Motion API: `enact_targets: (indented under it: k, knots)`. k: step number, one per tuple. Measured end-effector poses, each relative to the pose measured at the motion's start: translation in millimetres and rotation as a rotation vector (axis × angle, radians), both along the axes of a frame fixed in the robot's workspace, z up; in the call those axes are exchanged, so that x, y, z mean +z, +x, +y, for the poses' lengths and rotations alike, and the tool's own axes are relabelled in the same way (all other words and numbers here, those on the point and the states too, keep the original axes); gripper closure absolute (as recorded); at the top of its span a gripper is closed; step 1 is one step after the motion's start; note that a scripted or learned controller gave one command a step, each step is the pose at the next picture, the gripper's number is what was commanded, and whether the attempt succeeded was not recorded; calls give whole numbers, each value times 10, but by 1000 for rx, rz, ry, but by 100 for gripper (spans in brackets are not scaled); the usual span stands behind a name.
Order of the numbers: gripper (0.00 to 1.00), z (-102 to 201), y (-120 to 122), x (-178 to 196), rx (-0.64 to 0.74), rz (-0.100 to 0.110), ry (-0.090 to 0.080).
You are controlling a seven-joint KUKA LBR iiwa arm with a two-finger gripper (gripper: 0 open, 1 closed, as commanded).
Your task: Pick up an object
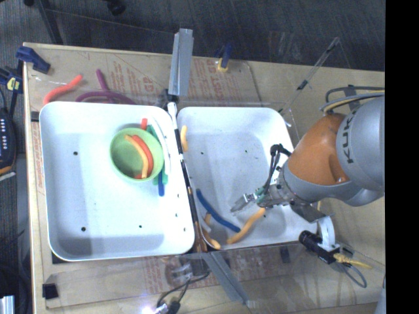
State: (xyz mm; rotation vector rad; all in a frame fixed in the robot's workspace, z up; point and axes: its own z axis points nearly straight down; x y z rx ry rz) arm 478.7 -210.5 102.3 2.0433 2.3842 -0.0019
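My gripper (247,203) is low in the right bin (222,120), near its front right corner. An orange curved stick (243,229) lies on the bin floor with its upper end right under the gripper; whether it is gripped is hidden. A blue stick (215,214) lies just left of it, running diagonally. A small yellow stick (184,138) rests against the bin's left wall at the back. The grey arm with its orange band (314,159) reaches in from the right.
The left bin (72,195) bears a green bowl (124,154) with red and orange strips in it, and green and blue sticks beside it. Loose orange and purple pieces lie on the bench behind the left bin. Cables trail at the front right.
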Motion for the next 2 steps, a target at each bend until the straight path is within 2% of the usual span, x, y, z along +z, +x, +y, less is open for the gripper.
enact_targets:
  k: [1,2]
  knots:
    - [100,0,7,95,7,1,-2]
    - [0,1,8,96,7,1,-2]
